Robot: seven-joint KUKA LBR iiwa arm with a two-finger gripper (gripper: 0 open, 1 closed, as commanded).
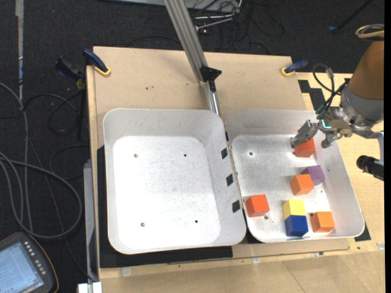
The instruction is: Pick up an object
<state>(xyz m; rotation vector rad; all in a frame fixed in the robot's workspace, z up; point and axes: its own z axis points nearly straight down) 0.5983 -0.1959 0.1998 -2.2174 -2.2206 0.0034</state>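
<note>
from the overhead camera i see the arm (pixel 366 84) coming in from the right, its gripper (pixel 314 136) low over the back part of the right bin (pixel 269 234). one grey finger (pixel 302 134) sits on the left side of a red-orange block (pixel 305 148) and the other shows off to its right, so the claw looks spread apart with the block's top between the fingers; i can't tell whether they actually press on it, nor whether the block rests on the bin floor.

the other pieces lie nearer the front of the same bin. an orange cube (pixel 301 184) touches a purple block (pixel 316 174) at its upper right. a yellow block (pixel 294 209) sits right against a blue block (pixel 296 225) just in front of it, with another orange block (pixel 322 222) just beside them on the right. a further orange cube (pixel 257 204) stands apart, near the bin's left wall.

the left bin (pixel 116 133) sits alongside, its edge meeting the right bin's.
</note>
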